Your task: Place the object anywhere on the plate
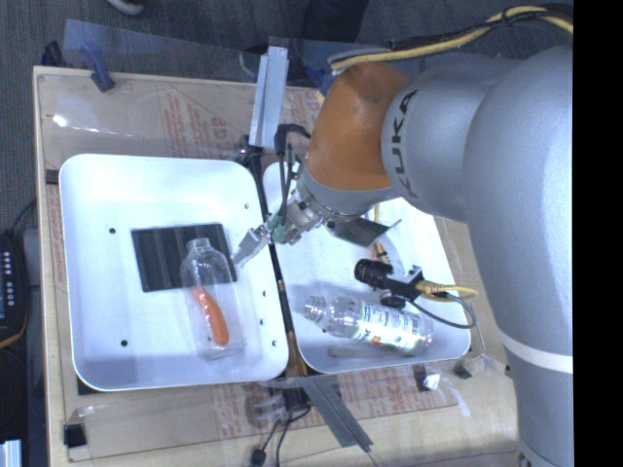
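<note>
Placement looks done: clear bottle overlaps black plate at 5 o'clock; gripper at 3 o'clock, grip impossible to tell.

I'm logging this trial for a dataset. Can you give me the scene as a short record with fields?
left bin: holds a black plate and a clear bottle
black plate: flat on the bin floor
clear bottle: lying down, something orange inside, its cap end over the plate's corner, the rest on the bin floor
right bin: holds a labelled bottle
labelled bottle: on its side, near the bin's front edge
claw: over the divide between the bins, close to the plate's right edge, nothing seen in it
</note>
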Controlling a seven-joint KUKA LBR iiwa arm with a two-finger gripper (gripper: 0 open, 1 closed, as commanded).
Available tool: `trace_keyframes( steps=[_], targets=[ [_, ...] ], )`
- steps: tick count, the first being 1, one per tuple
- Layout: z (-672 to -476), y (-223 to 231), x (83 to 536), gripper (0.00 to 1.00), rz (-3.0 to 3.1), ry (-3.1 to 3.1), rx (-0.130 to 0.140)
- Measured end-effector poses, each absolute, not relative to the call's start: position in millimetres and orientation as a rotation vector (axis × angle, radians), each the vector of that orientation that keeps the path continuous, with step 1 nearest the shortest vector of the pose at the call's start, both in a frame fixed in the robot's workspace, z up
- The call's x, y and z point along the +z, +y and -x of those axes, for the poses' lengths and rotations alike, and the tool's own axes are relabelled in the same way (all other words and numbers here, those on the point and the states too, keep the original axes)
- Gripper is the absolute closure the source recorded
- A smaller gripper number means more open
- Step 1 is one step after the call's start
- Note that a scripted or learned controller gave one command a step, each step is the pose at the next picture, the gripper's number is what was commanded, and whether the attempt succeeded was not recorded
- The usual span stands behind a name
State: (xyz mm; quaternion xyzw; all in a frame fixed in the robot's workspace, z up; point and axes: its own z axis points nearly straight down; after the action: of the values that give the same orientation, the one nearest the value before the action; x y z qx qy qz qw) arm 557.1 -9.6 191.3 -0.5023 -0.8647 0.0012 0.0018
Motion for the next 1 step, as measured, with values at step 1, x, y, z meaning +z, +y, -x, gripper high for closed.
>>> trace_keyframes(
  steps=[1],
  targets=[
    [-551.1,48.2,191.1,0.00,2.240,-2.201,0.003]
  ],
)
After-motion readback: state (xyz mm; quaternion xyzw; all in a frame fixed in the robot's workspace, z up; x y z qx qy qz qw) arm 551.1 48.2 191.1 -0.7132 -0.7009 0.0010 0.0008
